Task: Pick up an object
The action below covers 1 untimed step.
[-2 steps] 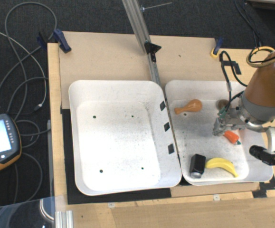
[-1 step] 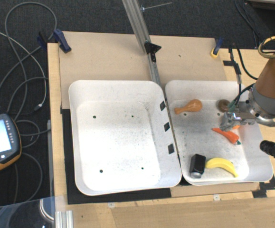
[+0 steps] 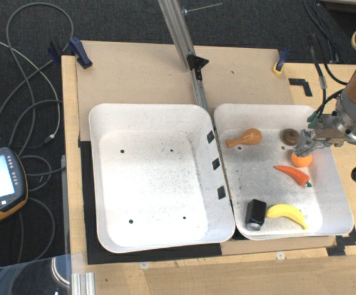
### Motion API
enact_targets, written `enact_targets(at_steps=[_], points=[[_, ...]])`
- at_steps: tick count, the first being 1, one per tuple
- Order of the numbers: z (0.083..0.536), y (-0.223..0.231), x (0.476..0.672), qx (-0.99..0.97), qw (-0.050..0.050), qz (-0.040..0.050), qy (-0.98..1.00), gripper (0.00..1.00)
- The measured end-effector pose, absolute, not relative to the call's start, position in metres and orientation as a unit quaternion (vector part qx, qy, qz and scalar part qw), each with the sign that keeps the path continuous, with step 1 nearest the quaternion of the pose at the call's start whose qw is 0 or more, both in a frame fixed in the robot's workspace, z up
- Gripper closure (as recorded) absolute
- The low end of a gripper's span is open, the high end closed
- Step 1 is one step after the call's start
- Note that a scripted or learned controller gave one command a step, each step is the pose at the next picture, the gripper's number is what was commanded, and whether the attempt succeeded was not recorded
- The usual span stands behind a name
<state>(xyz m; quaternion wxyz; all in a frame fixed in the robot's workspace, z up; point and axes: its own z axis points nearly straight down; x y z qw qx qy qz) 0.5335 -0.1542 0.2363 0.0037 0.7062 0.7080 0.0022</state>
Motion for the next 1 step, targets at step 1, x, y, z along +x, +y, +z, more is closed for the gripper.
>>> enact_targets(at_steps=[1], points=[[0.2907, -0.1543, 0.5351, 0.706, 0.004, 0.0020, 0.708, 1.00]])
